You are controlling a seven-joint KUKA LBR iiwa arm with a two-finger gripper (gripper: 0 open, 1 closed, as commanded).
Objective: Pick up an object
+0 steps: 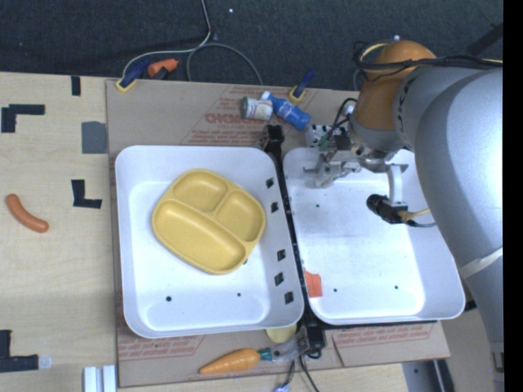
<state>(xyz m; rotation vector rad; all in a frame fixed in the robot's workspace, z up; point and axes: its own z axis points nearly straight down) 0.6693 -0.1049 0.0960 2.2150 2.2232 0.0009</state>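
A yellow divided plate (209, 219) lies in the left bin (135, 300), slightly tilted. A small orange piece (312, 284) rests by the left wall of the right bin (433, 300). My gripper (325, 168) hangs low over the far left corner of the right bin, below the orange wrist band (384, 96). Nothing shows in its grasp. It is well away from the plate and the orange piece.
Outside the bins lie a toy carrot (233, 361) at the front, a toy sausage (27, 213) at far left and a white and blue bottle (276, 109) behind the bins. The grey arm (466, 162) covers the right bin's right side.
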